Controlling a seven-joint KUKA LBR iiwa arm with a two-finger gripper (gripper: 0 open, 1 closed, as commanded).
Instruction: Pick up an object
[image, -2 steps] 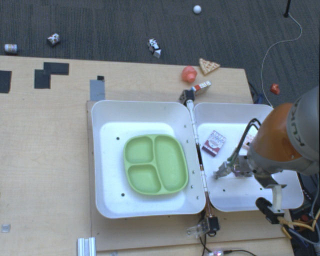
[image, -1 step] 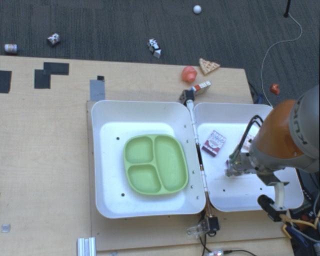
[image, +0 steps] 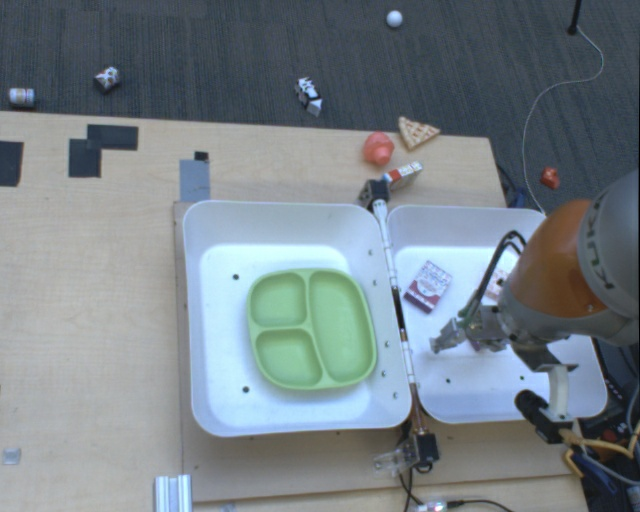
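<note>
Red packet (image: 428, 285) beside perhaps-empty hand (image: 447, 340)

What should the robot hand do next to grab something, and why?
Probably move up-screen toward the small red-and-white packet in the right white bin. The gripper sits just below the packet in the camera view, and nothing shows between its fingers, so it likely needs to line up over the packet first.

Small red-and-white packet (image: 429, 286), lying flat, tilted, upper-left of right bin (image: 480, 400)
</note>
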